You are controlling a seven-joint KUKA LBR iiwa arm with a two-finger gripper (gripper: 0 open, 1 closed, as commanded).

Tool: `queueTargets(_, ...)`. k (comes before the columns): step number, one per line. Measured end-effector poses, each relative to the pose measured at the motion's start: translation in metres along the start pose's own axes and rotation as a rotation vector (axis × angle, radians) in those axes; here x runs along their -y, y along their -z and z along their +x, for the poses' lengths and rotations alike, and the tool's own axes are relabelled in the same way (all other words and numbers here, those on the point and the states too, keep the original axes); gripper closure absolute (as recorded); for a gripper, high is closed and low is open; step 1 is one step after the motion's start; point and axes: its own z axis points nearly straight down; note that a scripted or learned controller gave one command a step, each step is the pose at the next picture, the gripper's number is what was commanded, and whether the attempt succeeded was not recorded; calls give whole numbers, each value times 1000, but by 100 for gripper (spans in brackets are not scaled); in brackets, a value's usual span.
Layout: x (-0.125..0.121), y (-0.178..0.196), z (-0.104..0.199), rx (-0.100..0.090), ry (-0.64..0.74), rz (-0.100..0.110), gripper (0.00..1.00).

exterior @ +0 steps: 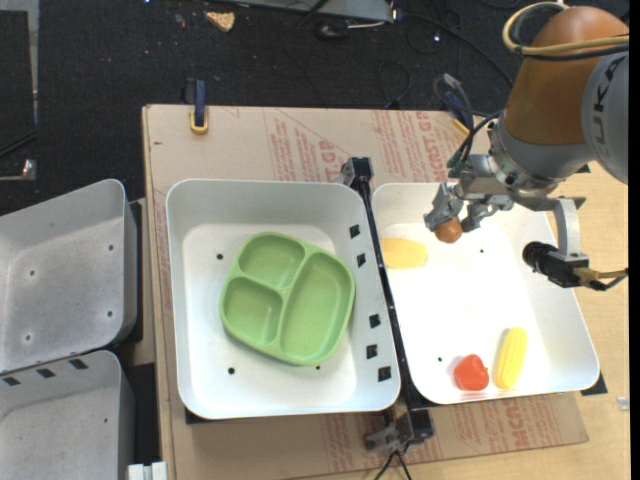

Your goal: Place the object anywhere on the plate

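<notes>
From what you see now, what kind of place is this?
Probably a robotics lab test bench, not a kitchen. A robot arm reaches over two white bins on a cardboard sheet, with toy food such as corn and loose cables on the dark floor.

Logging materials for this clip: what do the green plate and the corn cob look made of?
The green plate looks like moulded plastic with a matte to satin finish: uniform lime colour, soft rounded rims, three pressed compartments. The corn cob in the right bin seems to be toy plastic or rubber: flat, even yellow with faint ridges, though at this size I can't be sure.
</notes>
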Motion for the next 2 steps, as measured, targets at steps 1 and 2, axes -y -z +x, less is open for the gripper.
queueTargets(1,12,1,56,0,1,-1,100)
queueTargets(2,29,-11,102,1,-1,1,100)
